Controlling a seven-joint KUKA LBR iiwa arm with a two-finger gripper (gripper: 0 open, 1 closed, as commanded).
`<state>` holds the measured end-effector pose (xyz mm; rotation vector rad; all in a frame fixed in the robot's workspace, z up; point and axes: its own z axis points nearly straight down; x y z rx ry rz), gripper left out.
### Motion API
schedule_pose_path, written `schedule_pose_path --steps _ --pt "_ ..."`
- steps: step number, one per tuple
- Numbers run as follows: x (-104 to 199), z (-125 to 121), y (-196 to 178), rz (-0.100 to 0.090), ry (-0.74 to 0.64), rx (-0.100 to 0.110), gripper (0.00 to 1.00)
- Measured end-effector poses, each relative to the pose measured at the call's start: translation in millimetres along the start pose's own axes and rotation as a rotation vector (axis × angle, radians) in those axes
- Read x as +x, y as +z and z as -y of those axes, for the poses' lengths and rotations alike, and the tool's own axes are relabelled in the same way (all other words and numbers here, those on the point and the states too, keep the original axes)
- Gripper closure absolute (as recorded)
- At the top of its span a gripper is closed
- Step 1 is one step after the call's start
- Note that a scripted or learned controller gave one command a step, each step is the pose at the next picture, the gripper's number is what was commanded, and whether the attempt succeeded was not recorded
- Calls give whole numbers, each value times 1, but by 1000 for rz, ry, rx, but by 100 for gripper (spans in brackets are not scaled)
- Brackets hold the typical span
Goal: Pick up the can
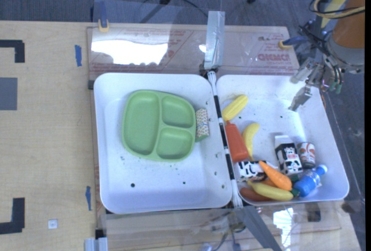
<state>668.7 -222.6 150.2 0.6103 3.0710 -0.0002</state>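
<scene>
Camera view from above shows 2 shallow white bins side by side on a pale wooden surface [46, 128]. Inside the left bin [110, 186] sits a green divided plate [156, 124] with 3 compartments, and a small patterned block [202, 123] touches the plate's right edge. Crowded into the right bin [333, 151] are a can [306, 155] with a red label, lying near the bin's right wall just beside a black-and-white carton [287, 157]. A blue bottle [307, 181] lies just below the can. Along the bin's left side are 2 yellow bananas [235, 107], an orange-red box [236, 142], a carrot [275, 175] and another yellow fruit [271, 191]. At the upper right, the gripper [305, 90] hangs over the right bin's far corner, well apart from the can; whether it is apart or together I cannot tell.
</scene>
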Motion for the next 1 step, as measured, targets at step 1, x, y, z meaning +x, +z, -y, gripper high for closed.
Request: schedule_pose_path --steps 1 --pt "27 9 12 -7 70 0 0"
